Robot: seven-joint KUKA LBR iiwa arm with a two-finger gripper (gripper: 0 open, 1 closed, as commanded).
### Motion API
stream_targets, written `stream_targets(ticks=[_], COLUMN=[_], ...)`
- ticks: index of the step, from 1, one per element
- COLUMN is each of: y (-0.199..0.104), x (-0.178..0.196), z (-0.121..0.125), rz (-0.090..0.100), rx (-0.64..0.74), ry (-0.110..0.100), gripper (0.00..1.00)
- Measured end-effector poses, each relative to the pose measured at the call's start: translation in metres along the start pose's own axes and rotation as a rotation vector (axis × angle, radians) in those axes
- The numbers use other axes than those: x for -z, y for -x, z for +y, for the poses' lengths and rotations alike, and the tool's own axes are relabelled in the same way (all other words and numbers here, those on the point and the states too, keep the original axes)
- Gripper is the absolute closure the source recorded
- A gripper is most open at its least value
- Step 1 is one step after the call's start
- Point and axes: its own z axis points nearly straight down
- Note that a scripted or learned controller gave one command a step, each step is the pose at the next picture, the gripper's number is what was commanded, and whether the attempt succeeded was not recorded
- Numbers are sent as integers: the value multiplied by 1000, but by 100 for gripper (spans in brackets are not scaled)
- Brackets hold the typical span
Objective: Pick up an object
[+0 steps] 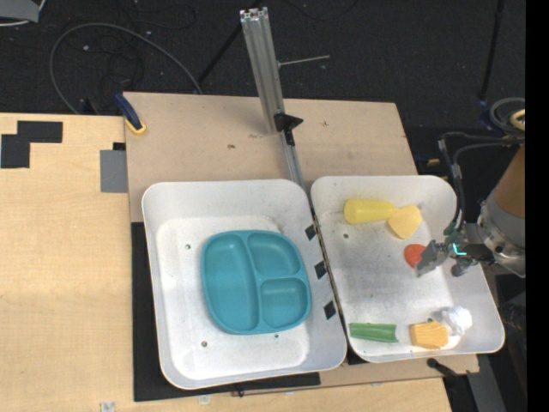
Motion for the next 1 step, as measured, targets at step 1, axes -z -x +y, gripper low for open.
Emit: stream_targets(ticks=[1], y=[0], x=[1], z=[1], rz=[0], rx=[0], ry=[2], gripper=[0])
